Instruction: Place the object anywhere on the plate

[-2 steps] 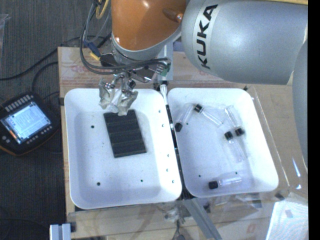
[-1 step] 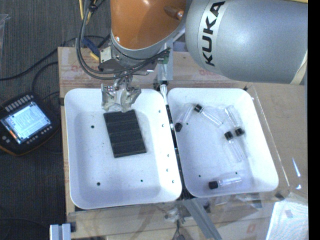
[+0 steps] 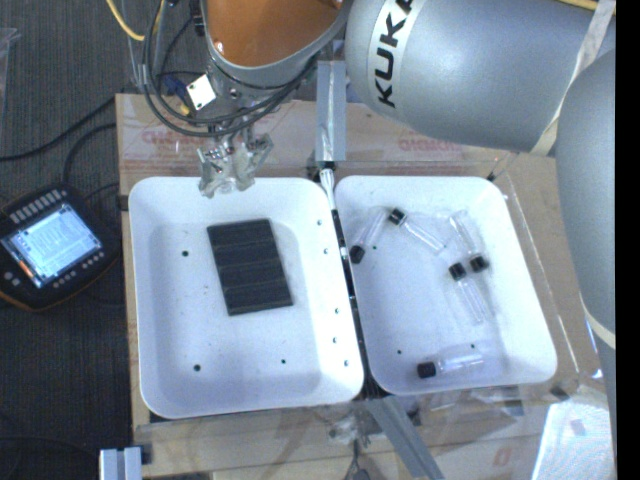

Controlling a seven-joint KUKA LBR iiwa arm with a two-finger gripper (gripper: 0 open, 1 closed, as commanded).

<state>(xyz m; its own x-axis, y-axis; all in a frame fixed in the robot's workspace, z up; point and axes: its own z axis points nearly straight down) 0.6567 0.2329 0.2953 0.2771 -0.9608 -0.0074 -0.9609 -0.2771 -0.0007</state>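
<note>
over left bin's [image 3: 150, 268] far rim — pincer [image 3: 228, 173], finger state unclear; black plate [image 3: 250, 266] mid-bin, bare floor all round.

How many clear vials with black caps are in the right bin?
5, as far as I can tell. One vial lies upper left, one top centre, one upper right, one mid right, one near the bottom edge. Clear glass may hide others.

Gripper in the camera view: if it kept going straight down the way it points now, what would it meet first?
Probably the far rim of the left bin. The gripper hangs over that back edge, short of the black plate lying further in. Depth is hard to judge from this slanted view.
</note>
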